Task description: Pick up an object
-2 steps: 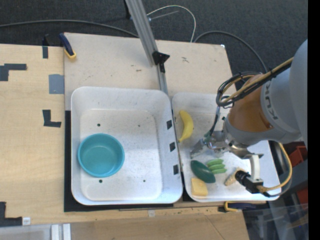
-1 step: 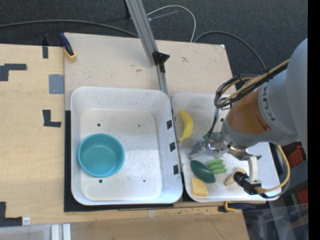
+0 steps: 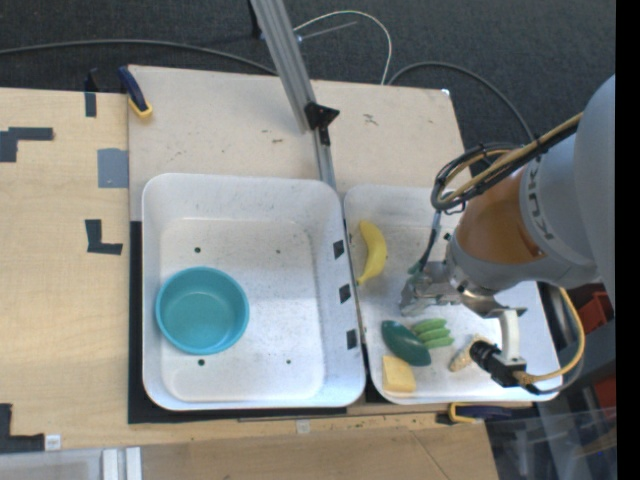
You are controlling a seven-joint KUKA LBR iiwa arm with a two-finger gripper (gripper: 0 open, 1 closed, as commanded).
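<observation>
While the pincer (image 3: 420, 293), grip unreadable, hovers near, a curved yellow banana (image 3: 372, 250) lies on smooth white plastic.

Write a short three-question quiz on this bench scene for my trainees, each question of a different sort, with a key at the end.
1. True or false: the blue bowl lies in the same bin as the banana.
2. Multiple choice: which thing lies nearest the front rim of the right bin? A) banana B) yellow block C) blue bowl
3. Fill in: the gripper hovers just above the light green ______.

Key:
1. False; the bowl sits in the left bin, the banana in the right.
2. B
3. pods, which lie beside the dark green object.
</observation>
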